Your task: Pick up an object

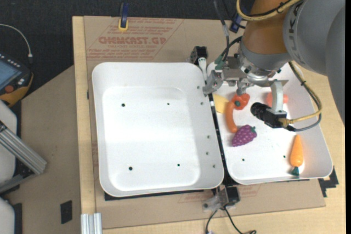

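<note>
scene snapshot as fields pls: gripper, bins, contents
gripper: above the far-left part of the right bin
right bin contents: grapes, carrot, orange piece, red piece, yellow piece
closest to gripper: red piece, just below it in the view
left bin: white, beside the right bin
held: cannot tell
</note>
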Controlling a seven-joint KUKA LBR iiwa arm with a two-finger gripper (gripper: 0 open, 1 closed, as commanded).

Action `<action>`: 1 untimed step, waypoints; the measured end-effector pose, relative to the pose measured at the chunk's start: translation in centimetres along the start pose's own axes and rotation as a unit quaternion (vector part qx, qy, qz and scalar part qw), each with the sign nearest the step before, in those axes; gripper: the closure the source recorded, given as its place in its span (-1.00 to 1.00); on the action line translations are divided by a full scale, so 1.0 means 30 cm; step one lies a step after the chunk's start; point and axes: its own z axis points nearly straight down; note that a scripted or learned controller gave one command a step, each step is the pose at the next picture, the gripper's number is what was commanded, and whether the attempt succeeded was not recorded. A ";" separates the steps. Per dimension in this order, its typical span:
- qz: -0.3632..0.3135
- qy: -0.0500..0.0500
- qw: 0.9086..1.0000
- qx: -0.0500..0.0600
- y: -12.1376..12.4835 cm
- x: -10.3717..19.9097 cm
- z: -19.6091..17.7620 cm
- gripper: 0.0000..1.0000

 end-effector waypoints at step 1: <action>0.005 -0.002 1.000 -0.006 0.007 -0.026 -0.052 1.00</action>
